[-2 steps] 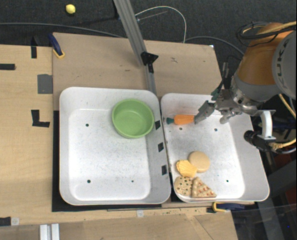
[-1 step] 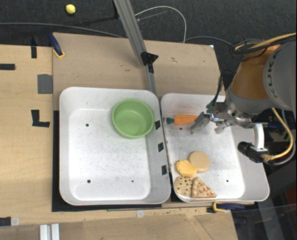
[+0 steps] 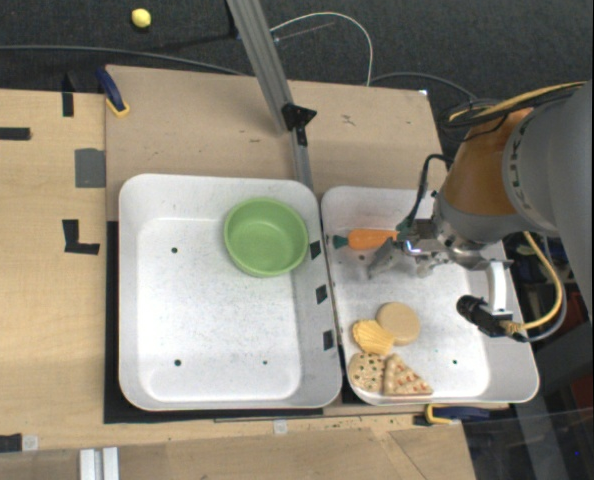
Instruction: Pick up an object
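Observation:
In the right bin [image 3: 477, 368] an orange carrot [image 3: 370, 238] with a green tip lies near the far left corner. My gripper [image 3: 385, 260] is low over the bin floor, just in front of the carrot and close beside it. Whether it touches the carrot cannot be told from this view. At the front left of the same bin sit a round beige cookie [image 3: 398, 322], a yellow ridged piece [image 3: 373, 338], a dotted cracker [image 3: 366, 371] and a pizza slice [image 3: 406, 379]. A green bowl [image 3: 265, 235] stands upright in the left bin [image 3: 177, 318].
The grey arm with its orange band [image 3: 482, 173] reaches in over the right bin's far right side. A metal pole [image 3: 267, 58] slants across the back. A black cable connector [image 3: 477, 313] hangs over the right bin's right part.

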Motion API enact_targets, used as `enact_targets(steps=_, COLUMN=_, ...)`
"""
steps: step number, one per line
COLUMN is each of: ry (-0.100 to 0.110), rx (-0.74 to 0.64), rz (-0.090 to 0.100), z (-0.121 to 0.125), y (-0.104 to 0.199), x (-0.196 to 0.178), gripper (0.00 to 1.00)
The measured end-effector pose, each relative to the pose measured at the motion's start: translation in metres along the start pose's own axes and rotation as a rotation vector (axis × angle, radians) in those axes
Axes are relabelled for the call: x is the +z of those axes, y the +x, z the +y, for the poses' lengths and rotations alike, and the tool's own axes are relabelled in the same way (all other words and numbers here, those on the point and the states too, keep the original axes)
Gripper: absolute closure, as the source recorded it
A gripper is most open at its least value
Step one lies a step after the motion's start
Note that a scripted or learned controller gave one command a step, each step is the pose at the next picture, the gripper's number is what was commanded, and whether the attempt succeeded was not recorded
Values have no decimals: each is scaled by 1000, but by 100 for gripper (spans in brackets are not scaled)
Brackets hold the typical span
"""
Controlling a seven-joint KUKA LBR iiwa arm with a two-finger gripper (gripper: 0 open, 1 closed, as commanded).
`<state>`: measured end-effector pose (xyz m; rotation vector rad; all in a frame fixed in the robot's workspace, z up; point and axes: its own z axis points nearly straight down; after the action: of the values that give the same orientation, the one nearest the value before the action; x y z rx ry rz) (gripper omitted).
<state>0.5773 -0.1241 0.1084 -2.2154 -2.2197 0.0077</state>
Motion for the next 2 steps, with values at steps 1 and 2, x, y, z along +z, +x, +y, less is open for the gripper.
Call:
enact_targets(steps=1, ry=-3, rx=-1, rz=1, z=1, y=1, x=-13, gripper=100)
enact_targets(steps=2, ry=-10, rx=2, rz=-1, z=6, y=-8, x=-61, gripper=100)
